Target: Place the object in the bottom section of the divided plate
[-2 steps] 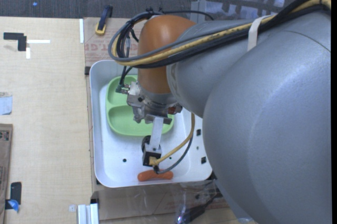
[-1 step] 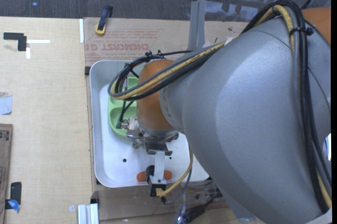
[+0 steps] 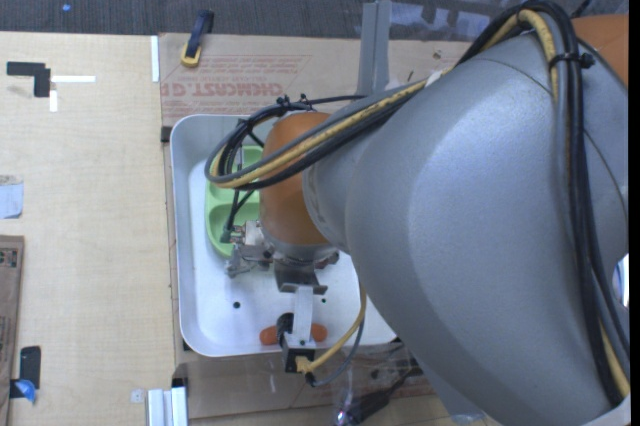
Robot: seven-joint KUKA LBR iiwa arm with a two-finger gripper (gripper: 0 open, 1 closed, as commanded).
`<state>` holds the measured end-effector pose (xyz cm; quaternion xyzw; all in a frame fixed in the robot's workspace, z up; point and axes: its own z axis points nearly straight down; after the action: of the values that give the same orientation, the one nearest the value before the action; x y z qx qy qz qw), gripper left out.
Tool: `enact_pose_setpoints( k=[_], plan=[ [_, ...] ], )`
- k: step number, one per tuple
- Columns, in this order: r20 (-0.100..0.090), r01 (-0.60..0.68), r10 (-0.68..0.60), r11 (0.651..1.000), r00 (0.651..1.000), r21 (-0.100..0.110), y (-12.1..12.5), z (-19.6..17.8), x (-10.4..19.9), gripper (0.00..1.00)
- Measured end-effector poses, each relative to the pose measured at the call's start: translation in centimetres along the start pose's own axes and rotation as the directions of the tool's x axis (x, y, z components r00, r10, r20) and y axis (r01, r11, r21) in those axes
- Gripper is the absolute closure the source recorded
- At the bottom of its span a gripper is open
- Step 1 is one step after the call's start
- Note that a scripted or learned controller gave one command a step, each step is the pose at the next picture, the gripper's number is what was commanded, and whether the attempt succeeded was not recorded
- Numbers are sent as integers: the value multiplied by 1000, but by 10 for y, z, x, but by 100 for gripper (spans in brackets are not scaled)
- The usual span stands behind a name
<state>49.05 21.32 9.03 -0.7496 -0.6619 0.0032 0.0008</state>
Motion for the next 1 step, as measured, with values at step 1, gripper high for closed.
enact_pose_setpoints(
  k=[1],
  plan=[
    [0, 277, -277, 961, 961, -1, -15, 0, 12, 0]
  ],
)
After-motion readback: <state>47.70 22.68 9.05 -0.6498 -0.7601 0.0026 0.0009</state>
